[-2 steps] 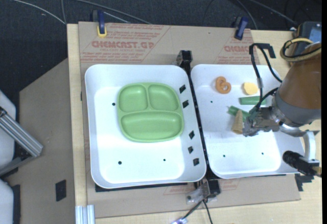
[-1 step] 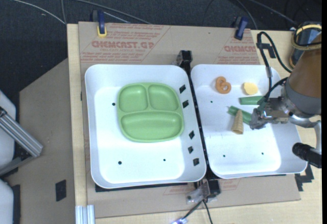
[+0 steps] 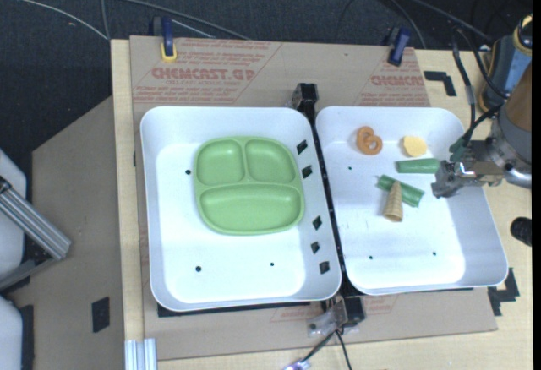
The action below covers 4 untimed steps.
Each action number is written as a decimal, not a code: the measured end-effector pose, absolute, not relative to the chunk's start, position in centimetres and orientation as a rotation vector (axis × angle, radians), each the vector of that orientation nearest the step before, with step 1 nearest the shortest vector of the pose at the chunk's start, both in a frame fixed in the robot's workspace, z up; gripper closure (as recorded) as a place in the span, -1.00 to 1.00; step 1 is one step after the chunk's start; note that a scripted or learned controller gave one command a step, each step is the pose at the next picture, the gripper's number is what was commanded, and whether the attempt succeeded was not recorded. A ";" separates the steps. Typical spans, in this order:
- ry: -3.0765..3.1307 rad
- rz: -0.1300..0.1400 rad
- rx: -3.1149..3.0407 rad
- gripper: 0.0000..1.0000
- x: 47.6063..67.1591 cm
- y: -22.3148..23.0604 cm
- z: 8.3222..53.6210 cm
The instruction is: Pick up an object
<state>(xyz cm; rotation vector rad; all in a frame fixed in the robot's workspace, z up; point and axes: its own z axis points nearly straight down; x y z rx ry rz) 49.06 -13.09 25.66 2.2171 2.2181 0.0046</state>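
The right bin (image 3: 439,263) holds several small toy foods: an orange pretzel-shaped ring (image 3: 368,140), a yellow round piece (image 3: 414,145), a green bar (image 3: 418,165), a green block (image 3: 399,190) and a tan cone (image 3: 394,206) lying against it. My gripper (image 3: 445,186) hangs over the right side of this bin, just right of the green bar and green block. I see nothing held in it.
A green divided plate (image 3: 248,185) lies in the left bin (image 3: 169,267). Black clips (image 3: 305,95) mark the seam between the bins. Blue clamps (image 3: 168,37) hold the cardboard base at the back. Cables trail across the dark floor behind.
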 end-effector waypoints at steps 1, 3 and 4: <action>2.228 0.001 2.217 1.00 50.8 -8.0 24.4; 2.231 -0.001 2.218 1.00 52.7 2.3 23.6; 2.229 0.005 2.214 1.00 54.4 7.8 24.2</action>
